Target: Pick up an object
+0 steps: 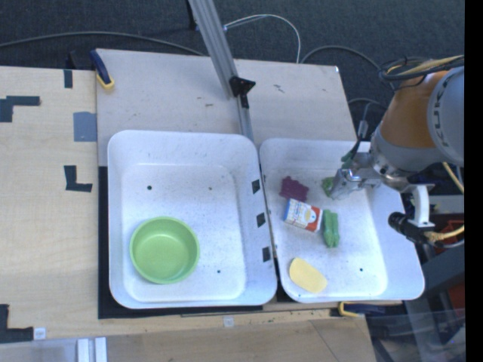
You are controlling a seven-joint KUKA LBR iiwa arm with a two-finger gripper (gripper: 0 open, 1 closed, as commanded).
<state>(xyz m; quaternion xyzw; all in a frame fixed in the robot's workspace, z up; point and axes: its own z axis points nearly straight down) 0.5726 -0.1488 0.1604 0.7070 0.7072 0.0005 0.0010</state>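
Green object point(330, 228) lies lower left of gripper point(341, 185) in right bin point(400, 277), long axis near-vertical in frame; gripper grasp state unclear.

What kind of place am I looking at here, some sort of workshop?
Probably a robotics test lab. A grey and orange robot arm reaches over two white bins holding odd small things like a green bowl and a yellow block, with loose cables on dark carpet.

Slanted overhead view, both bins point(181, 145)
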